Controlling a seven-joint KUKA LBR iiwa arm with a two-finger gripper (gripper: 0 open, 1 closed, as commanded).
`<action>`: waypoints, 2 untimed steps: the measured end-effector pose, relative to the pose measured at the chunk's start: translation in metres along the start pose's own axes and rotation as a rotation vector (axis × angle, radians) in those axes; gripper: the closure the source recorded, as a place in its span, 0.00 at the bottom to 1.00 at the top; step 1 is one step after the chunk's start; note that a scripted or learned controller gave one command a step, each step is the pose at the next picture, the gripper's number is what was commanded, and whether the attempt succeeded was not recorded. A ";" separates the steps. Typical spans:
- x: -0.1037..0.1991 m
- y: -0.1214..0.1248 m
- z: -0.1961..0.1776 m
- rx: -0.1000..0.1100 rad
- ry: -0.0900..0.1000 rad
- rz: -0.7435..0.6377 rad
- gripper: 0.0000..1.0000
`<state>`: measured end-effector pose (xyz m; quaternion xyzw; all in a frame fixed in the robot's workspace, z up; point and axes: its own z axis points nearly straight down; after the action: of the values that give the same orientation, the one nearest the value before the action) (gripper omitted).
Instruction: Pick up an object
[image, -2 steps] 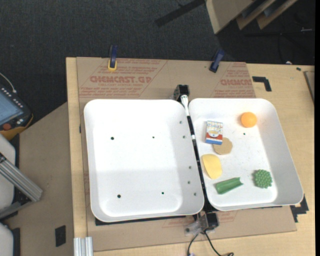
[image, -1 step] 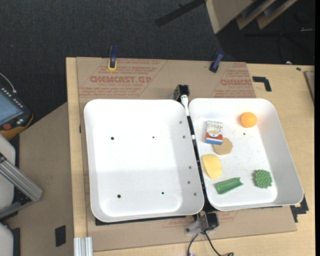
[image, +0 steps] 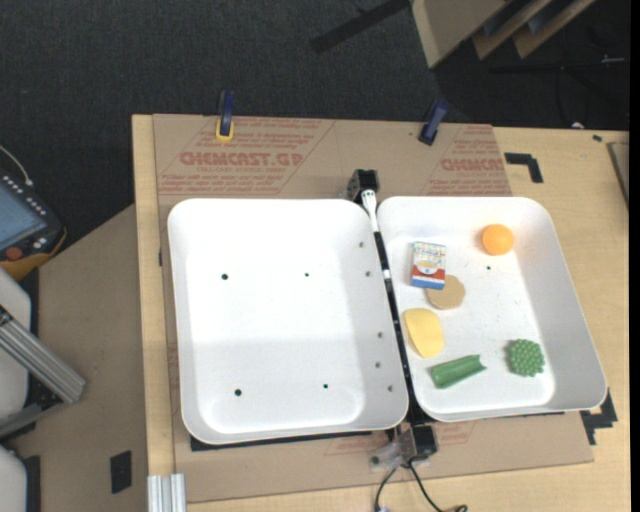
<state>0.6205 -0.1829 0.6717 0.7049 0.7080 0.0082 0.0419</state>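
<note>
Several small objects lie in the right bin (image: 570, 310). An orange ball (image: 496, 239) sits near its far side. A small white and blue box (image: 428, 265) lies left of it, with a tan round disc (image: 446, 293) touching the box's near edge. A yellow oblong piece (image: 424, 332) rests near the bin's left wall. A green pod-like piece (image: 457, 371) lies in front of it, and a green knobbly ball (image: 525, 357) sits at the near right.
The left bin (image: 200, 300) stands beside the right one on a brown cardboard sheet (image: 300, 150). Two clamps (image: 225, 115) (image: 434, 120) hold the sheet's far edge. A metal rail (image: 40, 360) and a device (image: 20, 220) sit at the left.
</note>
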 end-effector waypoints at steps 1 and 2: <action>0.000 0.001 -0.011 -0.005 -0.003 0.000 1.00; -0.001 0.002 -0.022 -0.011 -0.006 0.000 1.00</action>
<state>0.6211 -0.1825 0.6938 0.7046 0.7079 0.0096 0.0479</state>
